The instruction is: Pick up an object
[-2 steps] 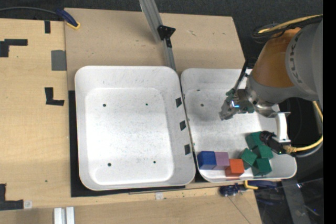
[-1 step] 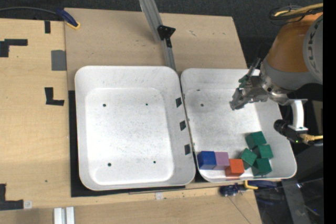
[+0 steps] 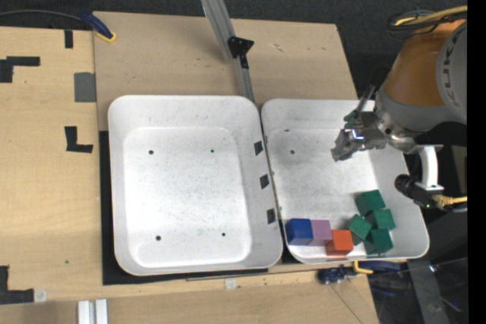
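Pincer (image 3: 345,146): hangs over the bare middle of the right bin (image 3: 304,163), nothing between its tips; spread or pressed together cannot be told from this view. Candidate objects, all bunched at that bin's near edge: blue cube (image 3: 299,230), purple block (image 3: 321,230), orange block (image 3: 341,240), green blocks (image 3: 373,219). Left bin (image 3: 186,182): adjoining. Step judged: approach, before any grasp. Next move calls for travel toward the cluster, then descent on one block, likeliest the outlying blue cube.
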### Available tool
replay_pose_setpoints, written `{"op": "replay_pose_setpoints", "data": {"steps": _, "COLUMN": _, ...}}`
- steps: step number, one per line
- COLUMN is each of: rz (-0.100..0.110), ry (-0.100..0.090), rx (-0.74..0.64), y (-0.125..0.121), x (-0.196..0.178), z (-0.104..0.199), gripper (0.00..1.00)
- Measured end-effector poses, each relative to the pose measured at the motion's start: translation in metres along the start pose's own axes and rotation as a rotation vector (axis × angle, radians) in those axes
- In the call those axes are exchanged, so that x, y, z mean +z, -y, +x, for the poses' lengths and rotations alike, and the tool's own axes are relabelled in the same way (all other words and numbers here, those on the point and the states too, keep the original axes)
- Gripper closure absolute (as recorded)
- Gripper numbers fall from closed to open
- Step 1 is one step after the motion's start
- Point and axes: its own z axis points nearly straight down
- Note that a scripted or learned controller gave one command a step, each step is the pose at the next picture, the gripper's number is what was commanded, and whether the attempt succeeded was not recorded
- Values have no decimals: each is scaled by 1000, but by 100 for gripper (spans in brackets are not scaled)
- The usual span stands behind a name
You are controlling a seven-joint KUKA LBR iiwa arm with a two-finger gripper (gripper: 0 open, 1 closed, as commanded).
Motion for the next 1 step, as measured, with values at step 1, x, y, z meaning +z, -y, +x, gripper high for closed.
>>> {"op": "replay_pose_setpoints", "data": {"steps": 1, "rz": 0, "ry": -3, "rx": -5, "y": -20, "x": 5, "z": 49, "gripper": 100}}
